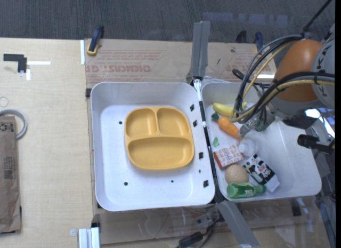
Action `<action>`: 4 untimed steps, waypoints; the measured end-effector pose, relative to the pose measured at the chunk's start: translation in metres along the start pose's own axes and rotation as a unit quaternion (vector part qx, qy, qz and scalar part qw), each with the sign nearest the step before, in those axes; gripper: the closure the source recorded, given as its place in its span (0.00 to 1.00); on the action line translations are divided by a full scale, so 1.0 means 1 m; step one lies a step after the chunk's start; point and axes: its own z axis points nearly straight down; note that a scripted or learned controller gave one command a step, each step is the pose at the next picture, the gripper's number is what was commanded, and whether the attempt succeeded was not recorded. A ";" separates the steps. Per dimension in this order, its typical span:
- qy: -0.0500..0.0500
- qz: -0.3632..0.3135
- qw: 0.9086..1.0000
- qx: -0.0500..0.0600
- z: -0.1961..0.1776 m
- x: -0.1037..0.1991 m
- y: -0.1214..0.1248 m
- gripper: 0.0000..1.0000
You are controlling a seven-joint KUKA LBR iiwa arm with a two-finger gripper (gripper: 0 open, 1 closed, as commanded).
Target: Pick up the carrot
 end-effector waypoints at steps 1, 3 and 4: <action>0.000 0.000 1.000 0.000 0.000 0.000 0.000 0.00; -0.001 -0.060 0.998 -0.001 0.011 -0.029 -0.003 1.00; -0.001 -0.100 0.995 0.008 -0.080 0.031 0.048 1.00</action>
